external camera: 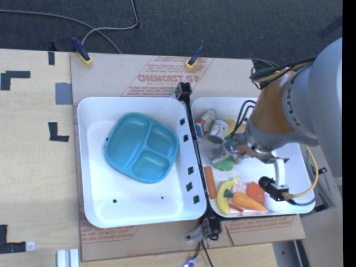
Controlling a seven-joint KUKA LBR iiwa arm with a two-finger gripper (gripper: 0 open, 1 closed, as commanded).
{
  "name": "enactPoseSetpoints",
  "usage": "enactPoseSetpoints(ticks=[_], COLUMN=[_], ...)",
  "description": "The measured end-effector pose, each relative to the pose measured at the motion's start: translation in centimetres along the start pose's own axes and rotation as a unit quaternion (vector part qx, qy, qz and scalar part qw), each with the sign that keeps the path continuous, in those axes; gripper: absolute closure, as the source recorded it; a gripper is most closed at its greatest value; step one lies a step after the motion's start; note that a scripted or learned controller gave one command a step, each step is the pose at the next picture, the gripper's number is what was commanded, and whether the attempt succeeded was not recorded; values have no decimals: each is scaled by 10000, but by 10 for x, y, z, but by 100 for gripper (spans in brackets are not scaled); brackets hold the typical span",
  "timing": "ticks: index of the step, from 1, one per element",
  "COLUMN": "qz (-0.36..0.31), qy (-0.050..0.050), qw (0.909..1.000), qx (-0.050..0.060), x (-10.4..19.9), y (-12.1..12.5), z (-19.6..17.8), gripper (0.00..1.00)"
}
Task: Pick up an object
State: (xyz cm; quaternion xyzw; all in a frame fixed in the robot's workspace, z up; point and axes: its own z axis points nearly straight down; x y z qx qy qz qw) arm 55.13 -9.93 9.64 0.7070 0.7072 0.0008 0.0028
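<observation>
Wooden tabletop (33, 149) under two white bins, left bin (89, 121) holding a blue divided plate (142, 147), your gripper (229, 147) low in the right bin (309, 171) over a green toy (224, 163), grip state cannot be told, banana (223, 196) and carrot (247, 201) nearer, cans (211, 125) farther.

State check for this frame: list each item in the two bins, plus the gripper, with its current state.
blue plate: right side up, flat in the left bin, nothing on it.
can: on its side, right bin.
banana: lying flat.
carrot: lying flat beside the banana.
gripper: low over a green item; grasp unclear.
</observation>
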Motion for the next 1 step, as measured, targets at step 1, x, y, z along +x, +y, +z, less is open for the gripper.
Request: enactPoseSetpoints(ticks=[1], qz=[-10], qy=[15], qw=[10000], qx=[23], x=[59], y=[7], z=[-88], gripper=[100])
